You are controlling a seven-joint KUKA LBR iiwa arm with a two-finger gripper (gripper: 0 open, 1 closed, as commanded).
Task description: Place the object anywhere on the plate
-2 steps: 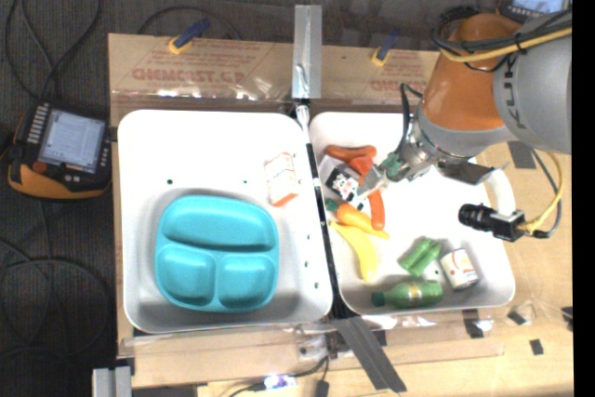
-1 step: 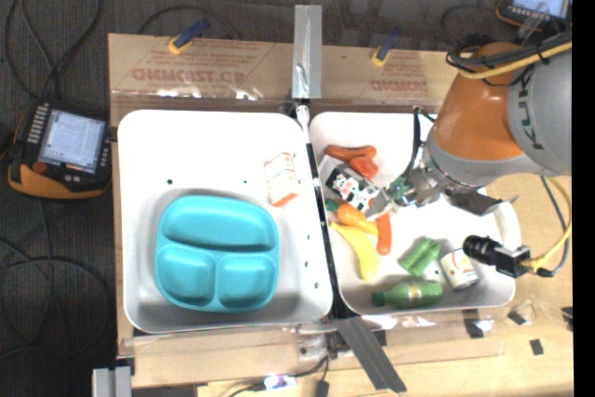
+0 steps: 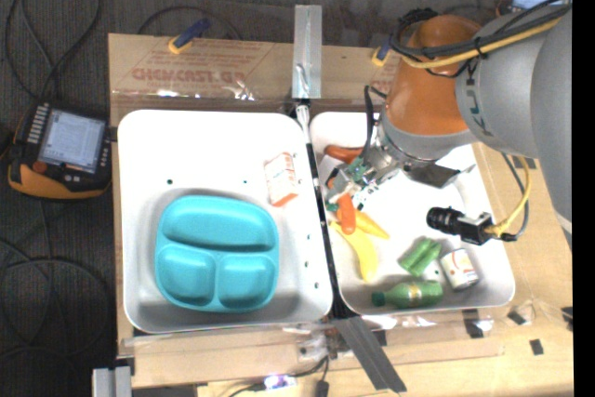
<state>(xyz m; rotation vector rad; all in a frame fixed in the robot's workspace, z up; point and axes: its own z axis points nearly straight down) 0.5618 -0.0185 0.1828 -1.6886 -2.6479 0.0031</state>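
1. Presently, the gripper (image 3: 358, 184) sits low over the left part of the right bin (image 3: 497, 288), just beside the divider between the two bins.
2. Its tip is a cluster of small green, white and dark parts; whether it is open or closed cannot be told at this size and angle.
3. An orange object (image 3: 346, 214) lies directly below the tip, touching or nearly touching it; whether it is gripped cannot be told.
4. A yellow banana-shaped item (image 3: 364, 244) lies just under the orange object, overlapping it.
5. Another orange piece (image 3: 337, 151) lies at the bin's upper left, beside the arm's wrist.
6. The orange band (image 3: 429, 93) of the arm covers the upper middle of the right bin.
7. Further right-bin contents: a green bottle (image 3: 409, 295) along the front wall, a green item (image 3: 420, 254) above it, a small white and orange box (image 3: 458, 268) to its right.
8. A black cylindrical fitting (image 3: 456, 222) with a yellow cable hangs over the right side of that bin.
9. The turquoise plate (image 3: 217, 249), three compartments, rests in the left bin (image 3: 149, 144), lower centre, with nothing on it.
10. A small white and orange carton (image 3: 282, 179) lies in the left bin, above and right of the plate, apart from it.
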